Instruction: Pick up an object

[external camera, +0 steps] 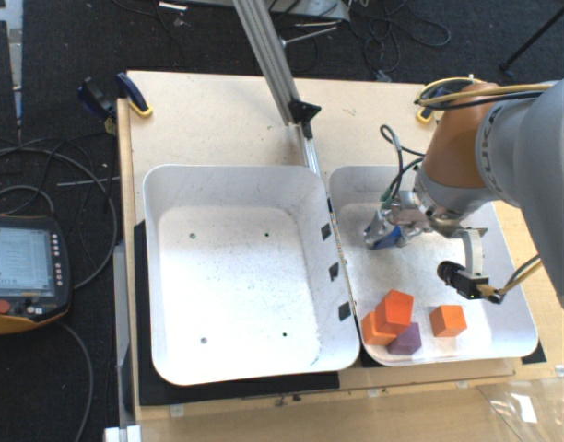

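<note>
My gripper (383, 233) hangs low over the far left part of the right bin (503, 343), reaching in from the right under the orange-banded wrist. A small blue object (387, 238) shows right at its fingertips. Whether it sits between them or just under them I cannot tell. Near the front of the same bin lie an orange block (397, 308) stacked on another orange piece (376, 330), a purple block (406, 339) and a separate orange cube (448, 320).
The left bin (162, 201) stands beside the right one, its wall meeting it along the middle. A slanted metal pole (268, 49) crosses the bench at the back. A black cable clip (459, 280) dangles from the arm above the right bin.
</note>
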Controlling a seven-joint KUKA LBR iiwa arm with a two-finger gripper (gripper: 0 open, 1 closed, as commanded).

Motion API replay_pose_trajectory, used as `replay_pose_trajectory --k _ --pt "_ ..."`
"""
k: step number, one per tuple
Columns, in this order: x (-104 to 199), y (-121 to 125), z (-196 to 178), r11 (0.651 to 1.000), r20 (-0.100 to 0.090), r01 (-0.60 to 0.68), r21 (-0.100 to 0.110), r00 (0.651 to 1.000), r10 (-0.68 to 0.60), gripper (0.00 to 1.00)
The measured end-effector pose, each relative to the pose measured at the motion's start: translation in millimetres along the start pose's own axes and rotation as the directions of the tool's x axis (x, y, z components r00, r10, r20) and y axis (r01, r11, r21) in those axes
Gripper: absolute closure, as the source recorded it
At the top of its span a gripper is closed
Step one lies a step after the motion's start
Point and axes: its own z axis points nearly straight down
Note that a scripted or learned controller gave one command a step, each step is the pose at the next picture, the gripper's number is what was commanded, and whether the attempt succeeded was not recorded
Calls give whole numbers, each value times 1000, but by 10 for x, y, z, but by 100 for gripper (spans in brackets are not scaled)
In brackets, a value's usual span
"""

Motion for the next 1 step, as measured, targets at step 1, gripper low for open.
replay_pose_trajectory --k 1 --pt "715 542 -953 1000 -2 8 -11 1000 -8 100"
